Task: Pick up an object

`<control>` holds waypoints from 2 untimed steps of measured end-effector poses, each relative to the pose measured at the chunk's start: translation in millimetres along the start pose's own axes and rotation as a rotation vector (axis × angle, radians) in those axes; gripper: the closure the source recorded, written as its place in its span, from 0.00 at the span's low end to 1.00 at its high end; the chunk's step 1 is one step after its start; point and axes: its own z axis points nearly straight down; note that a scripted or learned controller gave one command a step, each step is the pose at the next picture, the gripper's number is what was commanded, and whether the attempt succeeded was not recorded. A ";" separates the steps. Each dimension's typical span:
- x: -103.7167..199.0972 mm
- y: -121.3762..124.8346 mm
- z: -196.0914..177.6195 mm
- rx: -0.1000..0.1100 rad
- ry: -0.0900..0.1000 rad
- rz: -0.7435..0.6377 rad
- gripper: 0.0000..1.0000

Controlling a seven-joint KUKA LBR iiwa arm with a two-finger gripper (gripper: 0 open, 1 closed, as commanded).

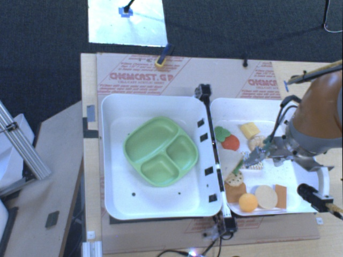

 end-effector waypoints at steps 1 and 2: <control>0.2 3.1 -5.9 -0.013 -0.002 -0.003 0.00; 3.4 5.6 55.5 -0.010 -0.001 -0.001 0.00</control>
